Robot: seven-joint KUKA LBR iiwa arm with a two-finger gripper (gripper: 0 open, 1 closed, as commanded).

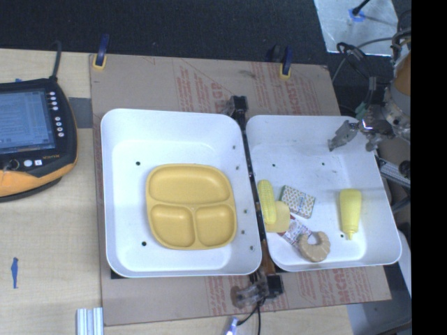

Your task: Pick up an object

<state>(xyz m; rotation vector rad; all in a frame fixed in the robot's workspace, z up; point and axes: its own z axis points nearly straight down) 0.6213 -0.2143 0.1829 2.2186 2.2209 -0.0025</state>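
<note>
Grey metal of the tool (347, 134) hung over the upper right part of the right bin (314, 135), clear of every item, and whether it was apart or together could not be told at this size and angle. Nothing showed between its tips, so it held nothing. It seemed to be parked high and to the side, probably so the camera could see the contents before a reach.

Taking the right bin as the landmark: inside it, toward its lower right, a yellow squeeze bottle (350, 211) lay on its side, well apart from the rest and so likely the easiest pick. Along the bin's left wall lay a corn cob (266, 198), touching a pale yellow block (278, 216). Just right of the block sat a patterned packet (298, 201), and below it a small wrapper (296, 230) touched a tan ring-shaped item (315, 247) near the bin's lower edge. This crowding would make a clean grip harder.

Left of the right bin, the left bin (119, 187) held a yellow divided tray (190, 206). Further left on the worktop (42, 257) rested the control pendant (31, 138).
</note>
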